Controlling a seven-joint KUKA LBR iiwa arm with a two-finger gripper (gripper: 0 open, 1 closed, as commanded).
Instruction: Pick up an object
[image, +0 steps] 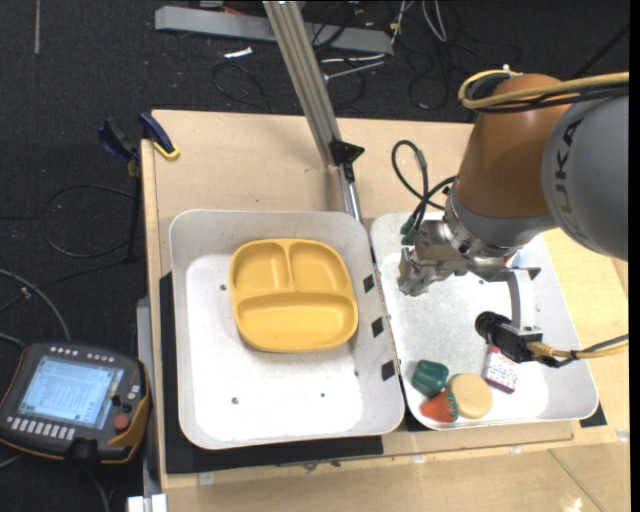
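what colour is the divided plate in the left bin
Yellow: the divided plate shows plainly in the camera view.

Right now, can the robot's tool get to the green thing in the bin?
Probably yes. The tool hangs over the same bin as the green thing, with bare bin floor between them. A red piece and a tan round one crowd its far side.

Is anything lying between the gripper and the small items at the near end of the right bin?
Nothing visible does. The gripper is above the far left part of the right bin; the green block, red piece and tan round piece cluster at the near edge, with bare bin floor between.
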